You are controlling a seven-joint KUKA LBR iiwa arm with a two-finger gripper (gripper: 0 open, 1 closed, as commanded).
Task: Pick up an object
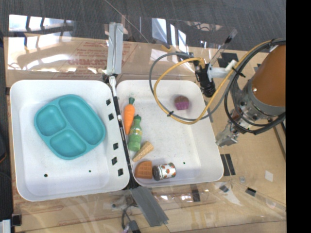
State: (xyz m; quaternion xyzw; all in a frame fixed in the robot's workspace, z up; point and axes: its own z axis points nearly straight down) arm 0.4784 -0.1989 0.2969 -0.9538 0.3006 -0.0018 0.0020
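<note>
Beside the right bin's (206,144) outer wall, over the worktop (252,174), hangs the gripper (227,138); whether it is open or shut I cannot tell. Nearest it in that bin lies a purple piece, perhaps a cupcake (181,102). Along the bin's left side lie a carrot (128,116), green bottle (135,134), cone (143,151), an orange piece (144,170) and a can (164,171). A teal plate (69,125) sits in the left bin (29,178).

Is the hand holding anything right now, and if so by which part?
Nothing visibly held. The hand sits just past the right bin's right rim, with no object between its fingers. The carrot, green bottle and purple piece lie in the bin.
</note>
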